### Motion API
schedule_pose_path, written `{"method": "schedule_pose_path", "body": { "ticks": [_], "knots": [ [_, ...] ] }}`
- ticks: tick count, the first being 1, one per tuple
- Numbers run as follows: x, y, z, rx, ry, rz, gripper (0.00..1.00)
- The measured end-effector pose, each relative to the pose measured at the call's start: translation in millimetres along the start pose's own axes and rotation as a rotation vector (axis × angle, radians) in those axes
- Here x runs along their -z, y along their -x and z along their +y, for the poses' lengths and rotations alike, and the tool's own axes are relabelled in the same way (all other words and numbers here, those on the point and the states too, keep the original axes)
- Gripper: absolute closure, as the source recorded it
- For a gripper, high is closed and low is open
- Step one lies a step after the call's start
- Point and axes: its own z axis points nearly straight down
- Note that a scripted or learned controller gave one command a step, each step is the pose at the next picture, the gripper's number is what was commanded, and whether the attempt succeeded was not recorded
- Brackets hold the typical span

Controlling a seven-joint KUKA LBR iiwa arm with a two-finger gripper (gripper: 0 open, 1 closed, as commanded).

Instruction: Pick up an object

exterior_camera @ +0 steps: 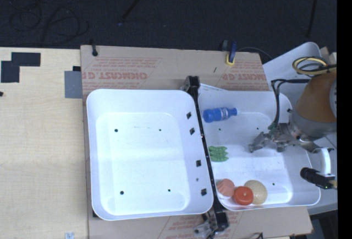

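A blue bottle (219, 114) with a white cap lies flat.

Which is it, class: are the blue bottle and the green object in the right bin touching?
Apart. The camera view shows bare white bin floor between the blue bottle and the green object.

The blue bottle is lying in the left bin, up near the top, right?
Not quite. The blue bottle is lying near the top, but in the right bin, not the left bin. The camera view shows it just past the divider, on the same side as the green object and the end effector.
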Motion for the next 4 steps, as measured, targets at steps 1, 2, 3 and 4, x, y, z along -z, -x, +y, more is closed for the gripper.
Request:
{"method": "schedule_pose_path", "body": {
  "ticks": [1,2,3,4],
  "knots": [
    [0.0,0.0,0.0,0.000,0.000,0.000,0.00],
    [0.0,0.0,0.0,0.000,0.000,0.000,0.00],
    [0.0,0.0,0.0,0.000,0.000,0.000,0.00],
    [0.0,0.0,0.0,0.000,0.000,0.000,0.00]
  ]
}}
